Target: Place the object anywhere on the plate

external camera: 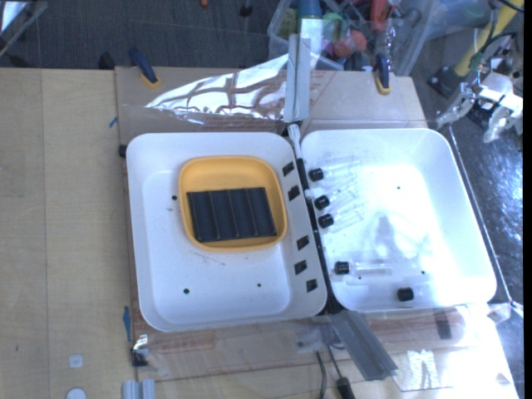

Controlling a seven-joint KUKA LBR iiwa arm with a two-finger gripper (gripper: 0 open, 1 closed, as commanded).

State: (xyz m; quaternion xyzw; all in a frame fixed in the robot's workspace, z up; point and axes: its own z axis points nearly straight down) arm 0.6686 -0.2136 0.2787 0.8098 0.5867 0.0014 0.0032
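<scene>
A ridged black rectangular block (231,214) is lying on the yellow rounded-square plate (193,177) in the left white bin (158,298); any further nudge risks sliding it off; the end effector's state I cannot tell.

A pale wooden bench (58,223) fills the lower and left field. Behind it lies dark grey carpet (125,15). A clear plastic crate (366,11) of mixed coloured items stands at upper centre-right. Strong light washes out the bench's right side, beside a speckled dark floor (507,189).
</scene>
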